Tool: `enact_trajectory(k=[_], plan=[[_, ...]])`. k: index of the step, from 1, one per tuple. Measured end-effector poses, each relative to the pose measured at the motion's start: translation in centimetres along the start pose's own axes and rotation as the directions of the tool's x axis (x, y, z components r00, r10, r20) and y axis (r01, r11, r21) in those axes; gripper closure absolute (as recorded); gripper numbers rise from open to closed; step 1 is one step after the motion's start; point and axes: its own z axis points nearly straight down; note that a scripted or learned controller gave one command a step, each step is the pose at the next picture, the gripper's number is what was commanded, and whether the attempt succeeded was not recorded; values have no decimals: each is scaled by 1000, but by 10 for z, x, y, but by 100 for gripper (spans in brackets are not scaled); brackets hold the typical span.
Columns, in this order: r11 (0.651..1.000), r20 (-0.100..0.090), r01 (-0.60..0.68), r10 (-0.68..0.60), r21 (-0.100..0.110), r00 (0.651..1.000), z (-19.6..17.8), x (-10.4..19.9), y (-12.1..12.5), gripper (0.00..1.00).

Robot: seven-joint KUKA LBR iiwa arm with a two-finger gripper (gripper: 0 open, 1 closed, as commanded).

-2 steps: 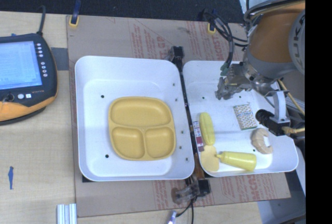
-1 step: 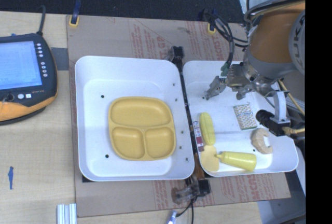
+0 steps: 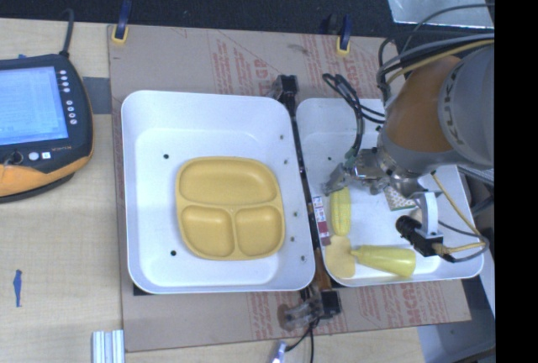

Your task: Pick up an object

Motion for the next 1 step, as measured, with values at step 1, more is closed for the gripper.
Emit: enact_trajectory(k=[1], plan=[[1000, -1, 0, 0, 0, 1000, 0, 3, -15, 0]])
